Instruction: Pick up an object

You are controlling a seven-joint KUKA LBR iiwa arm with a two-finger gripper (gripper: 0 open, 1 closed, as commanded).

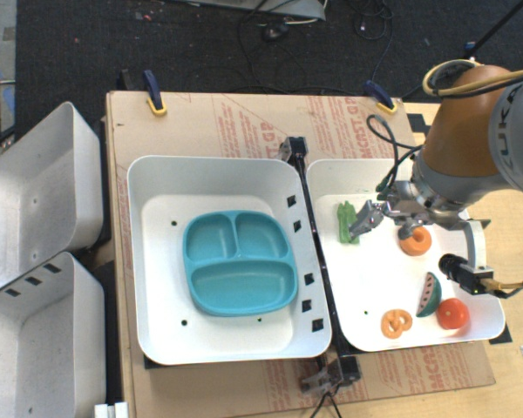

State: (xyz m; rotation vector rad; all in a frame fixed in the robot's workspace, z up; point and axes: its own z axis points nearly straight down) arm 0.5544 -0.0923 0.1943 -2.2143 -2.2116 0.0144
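Tabletop [209, 111]: brown board, clamped at its far edge, bearing two white bins side by side.

Left bin [148, 233]: holds a teal tray [240, 262] with three compartments, lying flat near the bin's middle.

Right bin [366, 320]: holds the small things. Arm [471, 120] reaches over its far right corner, wrist down over the bin's far half.

Jaws [385, 213]: grey, low over the bin's far half; whether parted or closed I cannot tell at this angle. Nothing visibly held.

Green piece [346, 221]: just left of the jaws, near the bin's left wall, long axis running far-to-near. Nearest candidate, by my reading; a short shift toward the left wall would put the jaws over it, though the wall leaves little room on that side.

Orange piece [414, 241]: just near-side of the jaws, partly under the wrist.

Near edge of bin: melon slice [429, 294], red ball [453, 313] touching or just beside it, pretzel [396, 323] to their left. Open floor lies between these and the jaws.
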